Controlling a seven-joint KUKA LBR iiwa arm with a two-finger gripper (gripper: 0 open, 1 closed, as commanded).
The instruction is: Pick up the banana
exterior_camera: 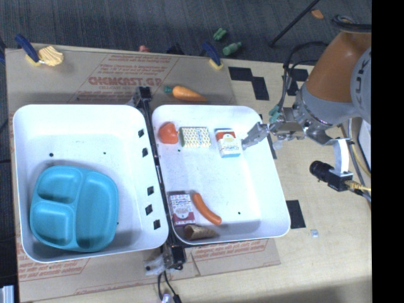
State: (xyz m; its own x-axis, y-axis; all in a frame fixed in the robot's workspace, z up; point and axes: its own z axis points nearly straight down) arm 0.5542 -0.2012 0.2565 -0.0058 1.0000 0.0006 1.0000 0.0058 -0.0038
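1. While the gripper (255, 135) hangs over the right-hand rim of the right bin (278, 197), just beside a small carton (227, 142), its opening cannot be told from this angle, and no item can be seen in its grasp.
2. Location of the banana: I cannot tell which item it is. The nearest in colour is a pale yellow lump (51, 57) on the cardboard at the far left corner, outside both bins and well apart from the gripper. This is a judgement only.
3. Risk, wrong target: an orange, sausage-shaped piece (207, 209) in the right bin and a carrot (186, 93) on the cardboard beyond it are long and rounded, and could be taken for the banana.
4. Risk, collision: the gripper sits close to the bin wall, so a straight descent may strike the rim or nudge the carton.
5. Risk, slip: rounded, smooth toy food is likely to roll or squirt out of a closing grasp.
6. Risk, crowding: a red round piece (167, 133), a patterned box (194, 137) and the carton lie in a close row.
7. Materials: both bins look like smooth, white, shallow plastic. The left bin (76, 122) holds a blue compartment tray (76, 208) with rounded corners. A flat red-and-white packet (181, 207) lies touching the orange piece, with a brown item (198, 231) near the front wall.
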